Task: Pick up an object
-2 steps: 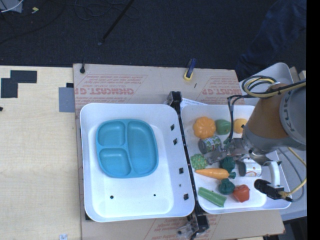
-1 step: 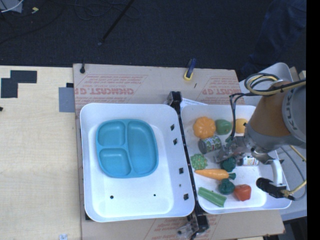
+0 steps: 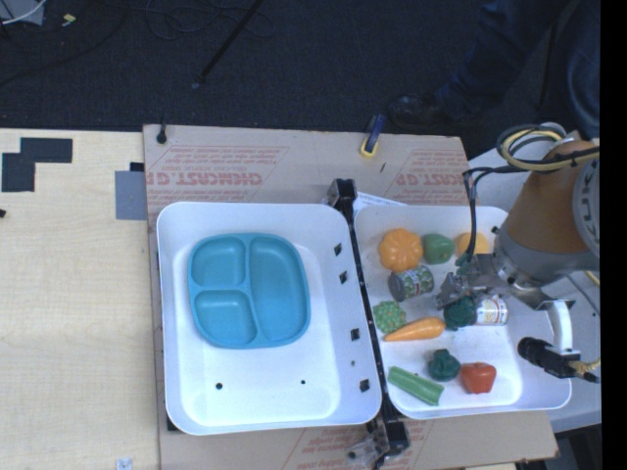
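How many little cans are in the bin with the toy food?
2. One small can stands just below the orange pumpkin. The other can lies on its side by the gripper. The arm covers part of that bin, so another might be hidden.

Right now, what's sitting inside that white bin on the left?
A blue plate with three compartments lies in the left bin, toward its far left part. Bare white floor shows around it. Whatever the floor beneath the plate holds is covered.
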Controlling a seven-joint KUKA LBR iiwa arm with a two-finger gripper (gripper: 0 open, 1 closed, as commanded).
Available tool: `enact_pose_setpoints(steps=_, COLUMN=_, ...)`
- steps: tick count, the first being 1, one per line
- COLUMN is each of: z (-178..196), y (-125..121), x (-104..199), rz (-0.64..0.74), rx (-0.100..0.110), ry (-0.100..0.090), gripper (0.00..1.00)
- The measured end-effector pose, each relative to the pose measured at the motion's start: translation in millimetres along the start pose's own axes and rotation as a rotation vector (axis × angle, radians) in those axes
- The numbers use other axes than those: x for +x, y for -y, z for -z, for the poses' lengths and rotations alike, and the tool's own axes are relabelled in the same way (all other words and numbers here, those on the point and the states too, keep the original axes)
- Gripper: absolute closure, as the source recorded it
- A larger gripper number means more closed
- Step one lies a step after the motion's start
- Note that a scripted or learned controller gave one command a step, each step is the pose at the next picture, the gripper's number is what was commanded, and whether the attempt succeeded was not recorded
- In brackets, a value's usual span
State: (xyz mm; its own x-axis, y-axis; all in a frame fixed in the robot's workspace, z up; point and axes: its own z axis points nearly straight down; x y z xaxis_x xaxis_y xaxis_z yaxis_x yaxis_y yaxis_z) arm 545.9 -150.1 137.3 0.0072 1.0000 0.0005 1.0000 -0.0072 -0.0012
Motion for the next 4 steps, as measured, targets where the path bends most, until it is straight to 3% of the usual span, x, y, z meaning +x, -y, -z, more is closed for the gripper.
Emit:
enact_pose_setpoints(steps=2, z=92, y=1, x=9, rz=0.009, rx=-0.001, ry=0.000, gripper=1.00)
enact_pose_setpoints(steps=4, z=77, y=-70, x=102, rz=0.012, rx=0.001, ry=-0.002, gripper=1.00)
